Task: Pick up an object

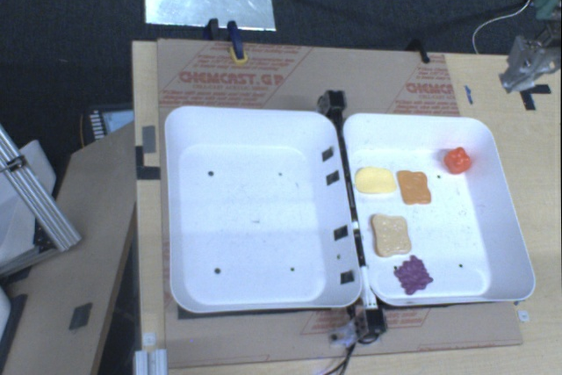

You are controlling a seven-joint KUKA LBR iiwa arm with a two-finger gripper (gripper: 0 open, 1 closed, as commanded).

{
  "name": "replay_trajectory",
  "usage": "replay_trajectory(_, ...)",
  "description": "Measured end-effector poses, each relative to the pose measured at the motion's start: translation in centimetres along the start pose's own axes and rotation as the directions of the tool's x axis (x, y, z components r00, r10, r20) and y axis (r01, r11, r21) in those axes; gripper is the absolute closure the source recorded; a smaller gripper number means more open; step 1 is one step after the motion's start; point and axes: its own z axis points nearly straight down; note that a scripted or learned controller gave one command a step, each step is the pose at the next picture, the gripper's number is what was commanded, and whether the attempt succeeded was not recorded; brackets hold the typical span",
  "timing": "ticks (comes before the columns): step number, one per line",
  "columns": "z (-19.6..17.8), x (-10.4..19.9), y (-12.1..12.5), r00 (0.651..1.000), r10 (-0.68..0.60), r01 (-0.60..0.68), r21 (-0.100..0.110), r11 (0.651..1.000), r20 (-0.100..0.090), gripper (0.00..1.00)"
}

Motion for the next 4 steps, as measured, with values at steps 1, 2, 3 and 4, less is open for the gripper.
replay_trajectory(1, 3.1, 8.4, 2.0, 1.000, -0.003, 0.003, 0.009, 1.000, -0.004, 1.00)
replay_trajectory(2, -2.1, 17.4, 1.2, 1.000, -0.002, 0.002, 0.002, 1.000, -0.005, 1.00)
replay_trajectory(3, -1.9, 24.5, 0.9, 1.000, -0.003, 0.003, 0.007, 1.000, -0.005, 1.00)
replay_trajectory(4, 2.2, 30.8, 4.2, 1.000, 0.000, 0.000, 0.011, 1.000, -0.002, 1.00)
